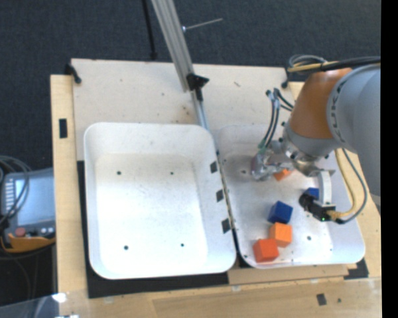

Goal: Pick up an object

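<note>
Hard to make out the jaws, low under the grey arm (pixel 318 121) in the right half of the frame: a small shiny grey lump, partly hidden by the wrist and its thin cables. Cannot tell how wide the jaws stand. Just right of the jaws, touching or almost touching, a tiny orange bit (pixel 281 174), too small and blurry to name. Cannot tell if held or only lying beside.

Cut off at the right edge, the round grey arm with its orange band. Cut off at the top edge, a long ridged metal pole (pixel 176 38), slanting down to the gap between the bins. Cut off at the left edge, a grey box with a screen (pixel 26 204) and dark cords.

In the right bin (pixel 345 244), white, smooth, with round corners, lying toward the lower right of the frame: a blue block (pixel 280 212), square and plain, below the jaws and apart from them. Just below the blue one, an orange block (pixel 281 233). Touching that one at its lower left, a red-orange block (pixel 266 250), close to the bin's lower rim.

To the left, the bigger left bin (pixel 152 134), white, speckled with faint dirt, with a few dark dots on its floor. Under both, a pale flat wooden counter (pixel 119 91) on dark carpet.
</note>
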